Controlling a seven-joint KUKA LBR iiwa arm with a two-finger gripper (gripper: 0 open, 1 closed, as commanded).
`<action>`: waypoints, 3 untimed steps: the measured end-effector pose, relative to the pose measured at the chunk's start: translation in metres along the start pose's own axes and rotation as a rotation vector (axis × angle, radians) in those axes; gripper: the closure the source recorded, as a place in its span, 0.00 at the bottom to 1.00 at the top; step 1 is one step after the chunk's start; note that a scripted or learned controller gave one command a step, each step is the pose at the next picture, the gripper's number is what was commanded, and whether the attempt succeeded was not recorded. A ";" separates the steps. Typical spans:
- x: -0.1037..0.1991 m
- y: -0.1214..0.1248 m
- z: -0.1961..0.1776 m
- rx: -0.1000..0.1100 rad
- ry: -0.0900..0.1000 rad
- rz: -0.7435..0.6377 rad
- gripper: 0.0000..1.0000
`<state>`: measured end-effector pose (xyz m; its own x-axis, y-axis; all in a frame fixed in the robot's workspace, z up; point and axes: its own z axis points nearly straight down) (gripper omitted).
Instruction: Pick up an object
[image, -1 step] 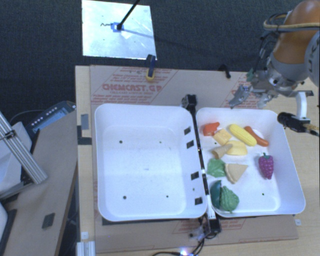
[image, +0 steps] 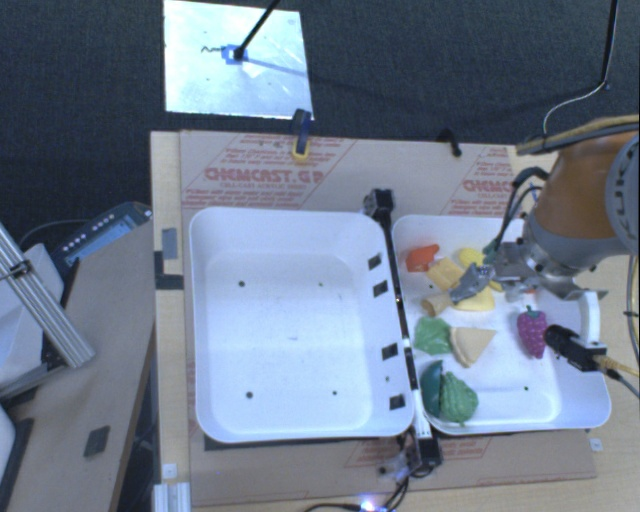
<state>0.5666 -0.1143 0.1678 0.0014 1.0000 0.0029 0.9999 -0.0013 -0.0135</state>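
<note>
**Handling notes: toy food pieces in the right bin**

Candidates for the pick all lie in the right bin (image: 575, 405); the left bin (image: 290, 320) on the desk (image: 250, 165) holds no pieces. The tool (image: 468, 284) hangs low over the upper middle of the right bin, directly above a cluster of yellow pieces (image: 450, 272). Whether it is released or clenched cannot be told at this resolution, and no piece is visibly between its tips.

Around the cluster:
- an orange piece (image: 421, 256) just up-left of it;
- a light green piece (image: 433, 335) and a tan wedge (image: 472, 343) below it, close together;
- a purple grape bunch (image: 531, 331) to the right, standing apart;
- a dark green leafy piece (image: 449, 395) near the front wall.

Judged from appearance, these are small moulded toy foods: light, fairly stiff, smooth-skinned and likely to slip or squirt out of a hard pinch. None looks fragile.

Recommended hold: across the narrow body of a piece, not its tapered end. The tan wedge should be taken across its flat sides near the wide end. The grape bunch offers a bumpy surface and free space around it, so it is probably the most secure choice. The yellow cluster is crowded; neighbours may be pushed.
</note>
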 end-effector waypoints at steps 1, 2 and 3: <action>0.017 -0.001 0.088 -0.010 -0.001 -0.002 0.00; 0.031 0.029 0.082 -0.018 -0.004 -0.007 0.00; 0.006 0.076 0.081 -0.021 -0.005 -0.006 0.00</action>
<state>0.6415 -0.1083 0.0858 -0.0042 1.0000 -0.0018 1.0000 0.0042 0.0072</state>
